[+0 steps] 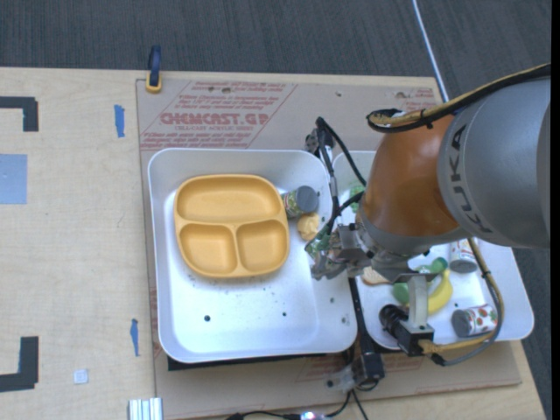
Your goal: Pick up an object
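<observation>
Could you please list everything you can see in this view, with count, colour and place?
Bins: two, white, side by side on the bench; the right one largely covered by the arm.
Divided tray: one, yellow-orange, three compartments, in the left bin.
Can: one, grey top, at the left bin's right edge.
Small lump: one, pale yellow, just below that can.
Banana: one, yellow, in the right bin.
Second can: one, on its side, right bin.
Clamp: one, blue and yellow, at the board's top edge.
Arm: one, grey with orange band, over the right bin.

Yellow three-compartment plate [232, 226] flat in left bin [254, 335]
</observation>
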Controlling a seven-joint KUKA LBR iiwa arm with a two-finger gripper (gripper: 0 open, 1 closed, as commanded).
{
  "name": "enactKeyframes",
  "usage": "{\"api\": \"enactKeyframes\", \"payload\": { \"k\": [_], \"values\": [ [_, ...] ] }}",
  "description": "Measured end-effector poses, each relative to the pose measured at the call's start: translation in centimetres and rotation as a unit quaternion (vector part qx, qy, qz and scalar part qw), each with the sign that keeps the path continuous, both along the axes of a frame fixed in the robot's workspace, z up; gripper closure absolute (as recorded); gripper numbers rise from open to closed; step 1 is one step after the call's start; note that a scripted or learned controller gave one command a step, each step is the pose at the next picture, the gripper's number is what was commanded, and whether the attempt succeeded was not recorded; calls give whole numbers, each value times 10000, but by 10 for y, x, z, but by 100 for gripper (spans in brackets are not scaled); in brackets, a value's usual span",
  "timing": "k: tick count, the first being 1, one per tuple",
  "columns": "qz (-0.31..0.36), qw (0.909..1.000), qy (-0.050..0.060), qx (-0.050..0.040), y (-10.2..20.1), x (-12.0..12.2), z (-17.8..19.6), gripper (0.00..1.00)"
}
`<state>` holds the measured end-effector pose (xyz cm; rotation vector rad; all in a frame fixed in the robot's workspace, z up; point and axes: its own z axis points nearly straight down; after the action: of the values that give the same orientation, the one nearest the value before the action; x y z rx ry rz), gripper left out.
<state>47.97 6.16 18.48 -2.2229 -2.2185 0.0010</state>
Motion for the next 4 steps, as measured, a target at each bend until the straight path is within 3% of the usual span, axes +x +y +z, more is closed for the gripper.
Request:
{"api": "enactKeyframes", "payload": {
  "k": [2, 3, 4],
  "values": [
    [5, 10000, -16, -7, -130, 0, 0, 100],
    [16, 10000, -10, 1, -54, 71, 0, 100],
    [3, 10000, 0, 1, -99, 16, 2, 100]
  ]
}}
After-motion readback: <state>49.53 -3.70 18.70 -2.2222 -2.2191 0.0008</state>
